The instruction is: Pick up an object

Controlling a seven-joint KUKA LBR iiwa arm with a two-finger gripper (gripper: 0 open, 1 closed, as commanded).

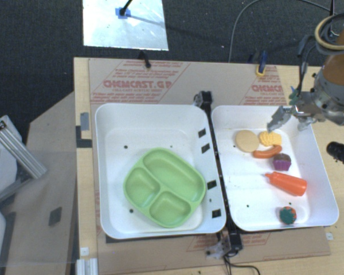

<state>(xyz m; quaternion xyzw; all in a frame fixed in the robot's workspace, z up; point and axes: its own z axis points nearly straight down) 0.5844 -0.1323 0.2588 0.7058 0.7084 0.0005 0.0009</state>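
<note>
Camera view. Two shallow white bins are seen side by side on a bench covered with printed board. In the left bin [112,153], a green divided plate [164,187] with three compartments is set flat, toward the near side.

In the right bin [321,171], six toy food items are grouped:
- A tan, round flat piece [246,140] is located at the far left of the group.
- A yellow corn piece [269,138] is placed just beside the tan piece, on its right.
- An orange-red sausage [267,151] is laid just in front of these two, touching or nearly touching both.
- A purple item [281,162] is positioned just beside the right end of the sausage.
- An orange carrot [287,183] is laid nearer the front, pointing left.
- A small green and red item [287,214] is located near the front wall, apart from the rest.

The arm is brought in from the right, over the far right part of the right bin. The gripper [290,118] is held above the corn piece. One grey finger [278,118] is angled down toward the corn, its tip close to the corn's far edge. No object is seen between the fingers. How far the fingers are parted cannot be told.

A square of reflective sheet [125,16] is laid on the dark floor beyond the bench.
</note>
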